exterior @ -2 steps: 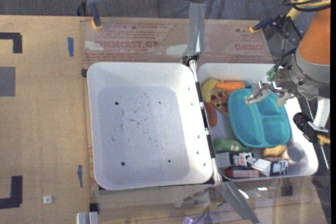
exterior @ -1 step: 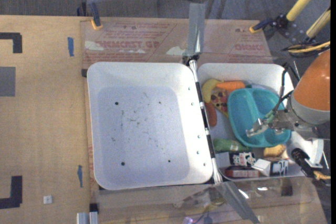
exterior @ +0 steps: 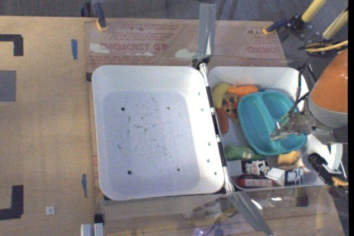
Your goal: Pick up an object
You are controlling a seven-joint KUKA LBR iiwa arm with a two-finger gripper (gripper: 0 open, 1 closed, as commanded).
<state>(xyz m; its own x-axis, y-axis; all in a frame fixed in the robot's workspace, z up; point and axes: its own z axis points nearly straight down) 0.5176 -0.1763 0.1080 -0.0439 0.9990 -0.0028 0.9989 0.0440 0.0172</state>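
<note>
I've got the hand (exterior: 286, 129) low in the right bin (exterior: 287, 71), at the right of the frame, fingers apart over the teal bowl (exterior: 263, 119) and gripping nothing. My worry: the bowl's sloped rim may slide out as I close, or I may clip the crowded items around it. That bin holds a banana (exterior: 220, 91), a carrot (exterior: 243, 89), a green bottle (exterior: 242, 152) and small cartons. The left bin (exterior: 105, 81) shows only specks.
</note>
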